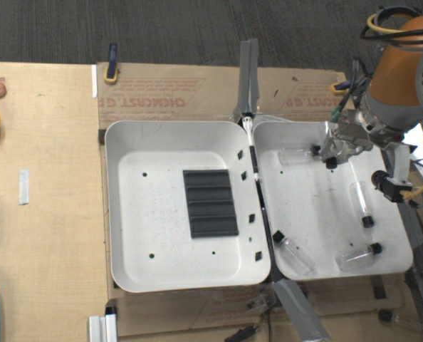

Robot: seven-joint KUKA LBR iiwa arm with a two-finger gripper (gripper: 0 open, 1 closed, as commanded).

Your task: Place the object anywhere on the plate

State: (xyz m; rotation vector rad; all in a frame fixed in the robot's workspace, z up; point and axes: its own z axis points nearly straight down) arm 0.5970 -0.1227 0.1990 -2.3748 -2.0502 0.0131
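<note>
Wrist is hanging over the right bin [404, 258], up around its 12 o'clock end. My gripper [330, 155] is low over the white plastic floor there. Honestly can't tell from this angle whether it's released or clenched, it's just a dark metal clump with cables.

What I'm after is in this bin: four clear plastic vials with little black caps, all lying on their sides.
- Top vial [291, 155] is just at 9 o'clock of the gripper, its cap end nearest me. I can't tell if we're touching.
- Long vial [358, 197] lies toward 4 o'clock of me, cap pointing at 6.
- Lower vial [354, 257] sits near the bin's 5 o'clock corner.
- Corner vial [297, 254] is tucked in at 7 o'clock by the rounded wall.

The plate [210, 204] is in the left bin [115, 212], roughly dead centre. It's a matte black rectangle with ribbed bands running across it, and none of the vials are on it.

Both bins are glossy, shallow, rounded at the corners and a bit speckled. They sit on brown cardboard [176, 95], with the pale wood tabletop [48, 155] out at 9 o'clock.
</note>
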